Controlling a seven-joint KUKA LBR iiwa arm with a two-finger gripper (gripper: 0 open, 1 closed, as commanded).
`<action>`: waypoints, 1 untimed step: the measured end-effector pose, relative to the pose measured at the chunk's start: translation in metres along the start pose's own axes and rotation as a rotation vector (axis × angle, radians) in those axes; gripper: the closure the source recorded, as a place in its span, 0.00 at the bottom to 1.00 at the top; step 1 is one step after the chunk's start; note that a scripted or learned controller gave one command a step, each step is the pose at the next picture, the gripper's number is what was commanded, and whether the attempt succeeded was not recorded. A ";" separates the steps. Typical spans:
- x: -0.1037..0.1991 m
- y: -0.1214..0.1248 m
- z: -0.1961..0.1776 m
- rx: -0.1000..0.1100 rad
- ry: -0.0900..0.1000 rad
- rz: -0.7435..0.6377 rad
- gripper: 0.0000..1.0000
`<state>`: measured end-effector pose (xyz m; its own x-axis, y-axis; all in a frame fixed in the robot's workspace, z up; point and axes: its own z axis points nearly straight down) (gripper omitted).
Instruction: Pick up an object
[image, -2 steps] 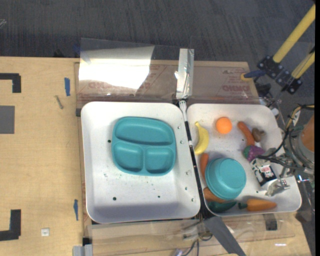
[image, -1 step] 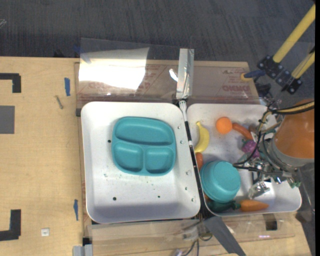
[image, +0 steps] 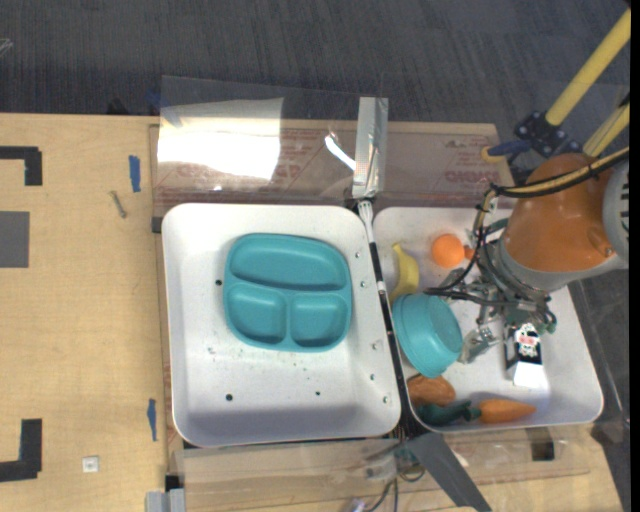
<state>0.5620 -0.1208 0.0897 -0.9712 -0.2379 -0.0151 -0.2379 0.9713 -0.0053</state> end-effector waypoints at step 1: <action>-0.022 -0.044 0.001 0.000 0.004 0.378 0.00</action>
